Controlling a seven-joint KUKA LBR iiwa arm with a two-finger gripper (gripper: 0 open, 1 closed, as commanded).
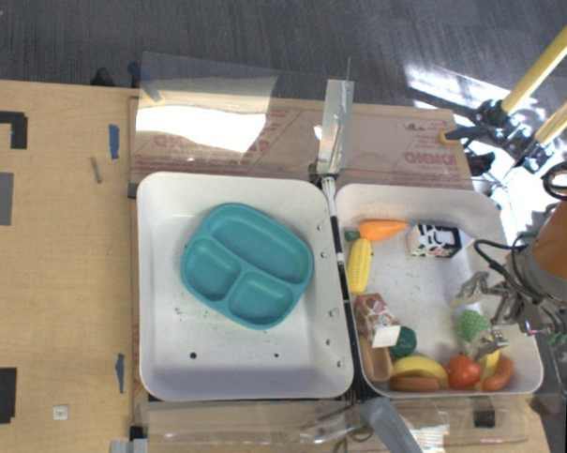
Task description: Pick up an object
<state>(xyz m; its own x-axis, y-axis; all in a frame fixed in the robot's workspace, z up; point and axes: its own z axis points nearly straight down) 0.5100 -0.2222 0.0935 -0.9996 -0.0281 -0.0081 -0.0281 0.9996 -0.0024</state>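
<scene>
Camera view: tool (491, 313) seemingly above green toy (472, 325)

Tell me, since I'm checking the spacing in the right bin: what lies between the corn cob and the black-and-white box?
In the camera view, the carrot lies between the corn cob and the black-and-white box, nearer the cob's top end.

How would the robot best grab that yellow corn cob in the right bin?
Probably across the middle of the corn, coming straight down from above. It lies flat with its long side running beside the bin wall, so the fingers should close across its narrow width.
</scene>
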